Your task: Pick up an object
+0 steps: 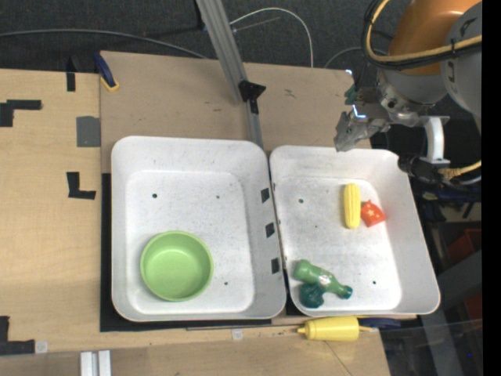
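The claw (pixel 350 134) is hanging above the far rim of the right bin (pixel 407 233), near its back edge. It is holding nothing. Whether the claw is apart or together cannot be told at this angle. The arm (pixel 427 30) is reaching in from the upper right, with its orange band sitting above the grey wrist.

Inside the right bin, a yellow corn cob (pixel 351 204) is lying lengthwise toward the far right side. A small red-orange object (pixel 373 214) is resting just beside the cob and appears to be touching it. A green toy bottle (pixel 321 281) is lying tilted near the front edge of the same bin.

The left bin (pixel 125 210) is holding a green bowl (pixel 177 265), upright in its near left corner.

A yellow bottle (pixel 332 329) is lying on its side on the worktop (pixel 156 92), just in front of the right bin.
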You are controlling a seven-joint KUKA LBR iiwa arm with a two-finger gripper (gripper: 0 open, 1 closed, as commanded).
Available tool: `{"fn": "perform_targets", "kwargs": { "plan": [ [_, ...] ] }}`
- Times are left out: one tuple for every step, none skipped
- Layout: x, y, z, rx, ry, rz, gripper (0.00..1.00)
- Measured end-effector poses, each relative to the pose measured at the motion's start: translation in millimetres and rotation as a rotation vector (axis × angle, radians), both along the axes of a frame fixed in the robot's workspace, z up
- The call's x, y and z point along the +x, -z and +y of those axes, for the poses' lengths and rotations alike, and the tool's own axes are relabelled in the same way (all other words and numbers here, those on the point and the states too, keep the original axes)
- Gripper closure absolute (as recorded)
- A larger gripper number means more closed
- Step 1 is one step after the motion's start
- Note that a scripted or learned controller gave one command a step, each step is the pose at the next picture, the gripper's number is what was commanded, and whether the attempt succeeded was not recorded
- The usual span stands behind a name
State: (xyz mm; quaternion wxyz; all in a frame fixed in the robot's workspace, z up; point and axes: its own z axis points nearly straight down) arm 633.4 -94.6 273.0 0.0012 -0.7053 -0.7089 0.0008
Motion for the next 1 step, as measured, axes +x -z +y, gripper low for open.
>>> {"fn": "perform_targets", "kwargs": {
  "plan": [
    [-6.3, -2.1, 54.4, 0.001, -0.002, -0.001, 1.0]
  ]
}}
